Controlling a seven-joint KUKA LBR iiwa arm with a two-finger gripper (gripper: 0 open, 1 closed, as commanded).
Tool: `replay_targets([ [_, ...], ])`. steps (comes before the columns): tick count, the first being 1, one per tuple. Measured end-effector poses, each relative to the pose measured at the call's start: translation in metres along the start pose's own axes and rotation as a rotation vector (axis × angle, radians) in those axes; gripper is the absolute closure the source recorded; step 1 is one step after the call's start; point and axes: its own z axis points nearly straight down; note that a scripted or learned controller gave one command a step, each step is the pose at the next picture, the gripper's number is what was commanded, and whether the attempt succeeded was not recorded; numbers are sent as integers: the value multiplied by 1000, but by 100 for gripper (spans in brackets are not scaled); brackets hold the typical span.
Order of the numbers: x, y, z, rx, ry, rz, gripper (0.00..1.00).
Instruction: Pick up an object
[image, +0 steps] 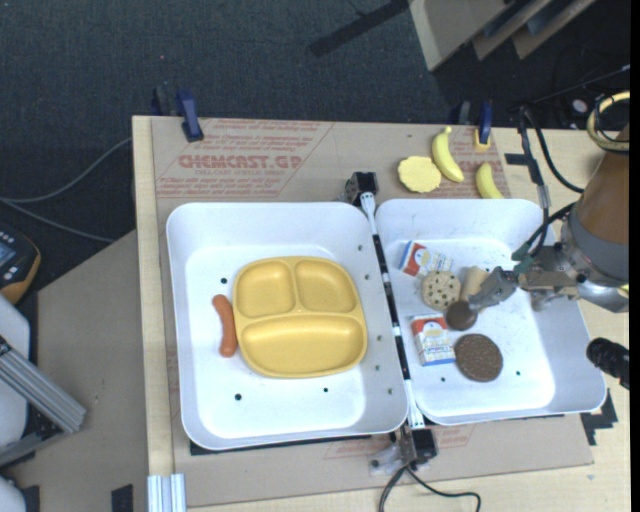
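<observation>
- Your worktop (250, 165) is a light wooden board with red print, sitting on dark carpet; two white bins side by side on it.
- Nearest you, right bin (520, 395): dark brown round cookie (479, 357) toward the front, small red-and-white packet (433, 340) just left of it.
- Left bin (200, 400): yellow three-section plate (298, 316) in the middle, orange hot dog (226, 325) lying just beside its left edge.
- Mid right bin: small brown round piece (460, 316), chocolate-chip cookie (438, 290) above it, a tan piece (470, 277) next to that, second red-and-white packet (412, 258) further back.
- Your arm (610, 215) comes in from the right, over the right bin's right side.
- Pincer (488, 293) is down among the cluster, tip right next to the small brown piece and the tan piece. Cannot tell how wide it stands or if anything is in it.
- Far edge of the worktop, beyond the right bin: yellow round piece (420, 174), banana (447, 155), second banana (488, 181).
- Blue clamps (187, 113) on the back edge.
</observation>
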Motion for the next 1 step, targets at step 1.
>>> replay_targets([
  [1, -73, 18, 91, 8, -1, 7, 0],
])
